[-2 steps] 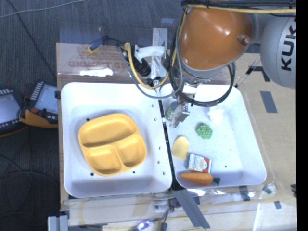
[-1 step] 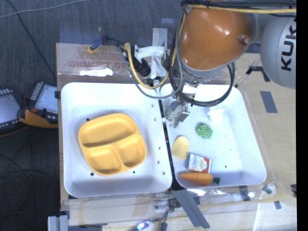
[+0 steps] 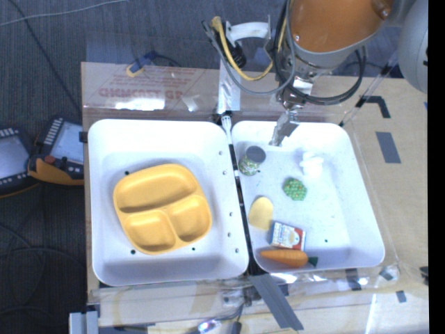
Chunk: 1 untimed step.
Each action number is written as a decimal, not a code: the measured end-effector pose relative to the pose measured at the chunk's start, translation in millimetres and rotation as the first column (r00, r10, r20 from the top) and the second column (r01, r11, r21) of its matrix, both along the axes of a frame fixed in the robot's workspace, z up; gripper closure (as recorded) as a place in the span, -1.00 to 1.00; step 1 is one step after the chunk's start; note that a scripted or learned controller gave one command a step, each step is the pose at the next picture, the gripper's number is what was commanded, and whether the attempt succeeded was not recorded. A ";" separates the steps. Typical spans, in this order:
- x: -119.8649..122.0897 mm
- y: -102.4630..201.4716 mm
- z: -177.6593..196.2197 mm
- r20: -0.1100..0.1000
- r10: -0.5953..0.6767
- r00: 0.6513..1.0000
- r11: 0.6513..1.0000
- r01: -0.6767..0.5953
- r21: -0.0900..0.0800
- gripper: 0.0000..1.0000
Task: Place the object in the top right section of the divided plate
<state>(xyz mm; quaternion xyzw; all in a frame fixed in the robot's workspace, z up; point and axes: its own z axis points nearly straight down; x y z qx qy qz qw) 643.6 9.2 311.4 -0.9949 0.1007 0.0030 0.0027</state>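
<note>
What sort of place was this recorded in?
Probably a robotics lab bench: a robot arm above a white bin holding toy food such as a carrot, with a yellow divided plate in the neighbouring bin.

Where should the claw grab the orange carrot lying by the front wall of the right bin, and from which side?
Come straight down and pinch the orange carrot across its narrow width, near the middle. It lies flat and long. The red and white carton sits close behind it and the white bin's front wall just before it, so clearance looks tight.
</note>
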 end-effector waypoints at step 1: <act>0.7 4.3 5.1 -0.006 0.002 1.000 1.000 -0.002 0.008 1.00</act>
